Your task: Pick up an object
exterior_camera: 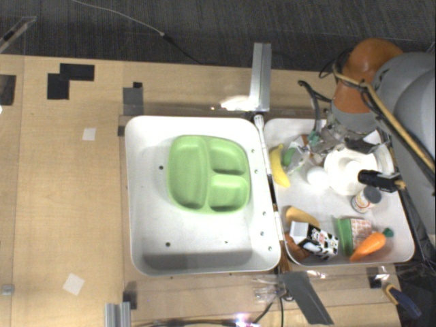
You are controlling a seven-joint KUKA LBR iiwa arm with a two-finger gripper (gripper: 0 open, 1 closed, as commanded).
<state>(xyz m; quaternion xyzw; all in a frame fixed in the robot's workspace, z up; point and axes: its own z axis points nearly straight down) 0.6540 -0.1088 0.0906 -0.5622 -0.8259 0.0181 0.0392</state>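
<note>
My gripper (308,150) is low in the upper part of the right bin (406,249), reaching in from the right. Just to its left lie a yellow banana (277,168) and a small green object (289,157). A small white rounded object (317,177) sits just below the gripper. I see nothing clearly held. At the front of this bin lie a brown wedge (300,216), a black-and-white cow toy (319,241), a green packet (345,234) and an orange carrot (370,244).
The left bin (143,244) holds a green divided plate (208,172) near its middle. A small round item (361,204) lies right of the bin's middle. A metal post (261,80) stands behind the bins' shared wall.
</note>
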